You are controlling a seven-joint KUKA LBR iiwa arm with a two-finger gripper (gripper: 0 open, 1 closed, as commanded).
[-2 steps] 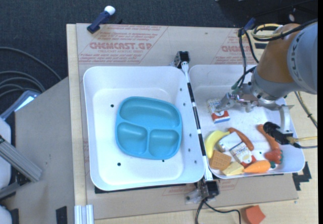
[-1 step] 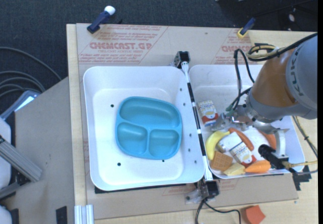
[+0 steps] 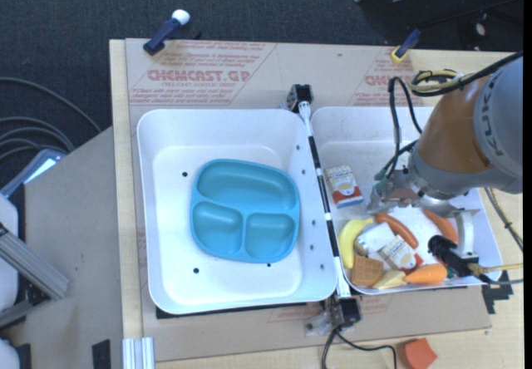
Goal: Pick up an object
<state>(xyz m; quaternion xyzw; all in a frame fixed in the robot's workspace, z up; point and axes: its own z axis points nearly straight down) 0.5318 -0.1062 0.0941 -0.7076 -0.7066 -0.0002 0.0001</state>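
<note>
Clutter fills the right bin (image 3: pixel 328 122) beneath my wrist: a sausage (image 3: pixel 396 228) just below my fingers (image 3: pixel 389 195), long axis slanting down-right, with a banana (image 3: pixel 352 236) to its left. Whether my fingers are open, I cannot tell.

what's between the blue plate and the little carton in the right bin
In the camera view, bare white floor of the left bin, then the two bins' adjoining rims, separate the blue plate from the carton.
</note>
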